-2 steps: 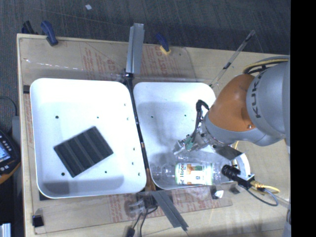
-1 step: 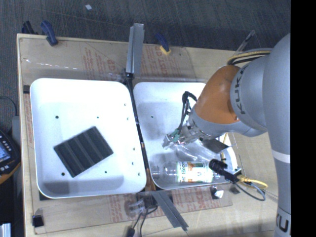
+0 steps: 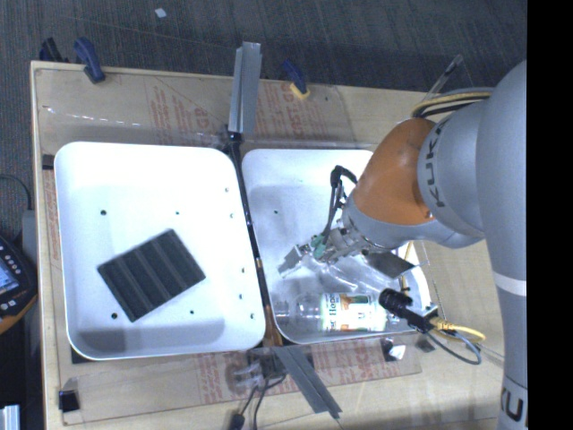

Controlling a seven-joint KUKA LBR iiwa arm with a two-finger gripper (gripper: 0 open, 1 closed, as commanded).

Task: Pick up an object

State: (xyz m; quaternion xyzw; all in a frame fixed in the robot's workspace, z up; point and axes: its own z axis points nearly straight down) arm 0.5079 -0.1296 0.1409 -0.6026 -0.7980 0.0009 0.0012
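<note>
Two bins: black slab left, bottle right.

The grey arm is reaching in from the right, its orange-banded wrist bending down, gripper hanging low.

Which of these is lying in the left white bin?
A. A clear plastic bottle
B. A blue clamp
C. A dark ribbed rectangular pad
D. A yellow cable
C. The dark ribbed pad lies flat on the floor of the left bin, while the clear bottle lies on its side in the right bin, close below the gripper.
</note>
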